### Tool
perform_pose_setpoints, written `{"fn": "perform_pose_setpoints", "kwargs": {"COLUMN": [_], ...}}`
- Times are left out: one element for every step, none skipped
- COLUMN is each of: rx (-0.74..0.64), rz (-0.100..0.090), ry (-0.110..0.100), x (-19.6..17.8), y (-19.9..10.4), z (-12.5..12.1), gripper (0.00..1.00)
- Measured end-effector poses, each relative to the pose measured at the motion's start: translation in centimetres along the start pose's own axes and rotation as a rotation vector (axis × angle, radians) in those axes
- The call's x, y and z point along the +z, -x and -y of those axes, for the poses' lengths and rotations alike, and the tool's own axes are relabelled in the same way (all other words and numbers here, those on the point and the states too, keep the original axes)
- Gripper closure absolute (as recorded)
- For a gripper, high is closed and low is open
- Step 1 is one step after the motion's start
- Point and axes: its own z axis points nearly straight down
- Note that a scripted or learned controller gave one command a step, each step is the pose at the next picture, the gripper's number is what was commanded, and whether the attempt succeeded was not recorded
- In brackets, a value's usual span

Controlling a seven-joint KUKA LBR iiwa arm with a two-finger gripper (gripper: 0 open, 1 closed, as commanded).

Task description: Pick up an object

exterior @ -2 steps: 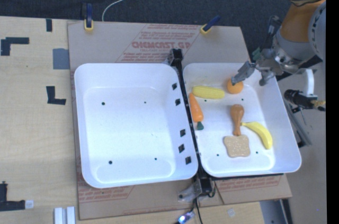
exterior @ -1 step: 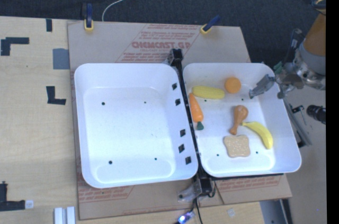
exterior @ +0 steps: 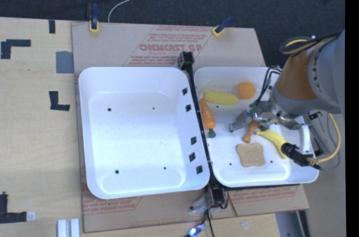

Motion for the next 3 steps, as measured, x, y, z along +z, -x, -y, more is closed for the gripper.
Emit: {"fn": "perform_pose_setpoints", "kwargs": {"rx": [0.002,-0.002,-0.007], "rz": [0.002,0.001,-0.003], "ry": [0.006,0.001,0.009], "x": [-1.7,-0.5,-11.1], "y": [0.3,-8.3,-17.1], "z": [-0.2,0.1,1.2], "gripper": [1.00,1.00,1.00]}}
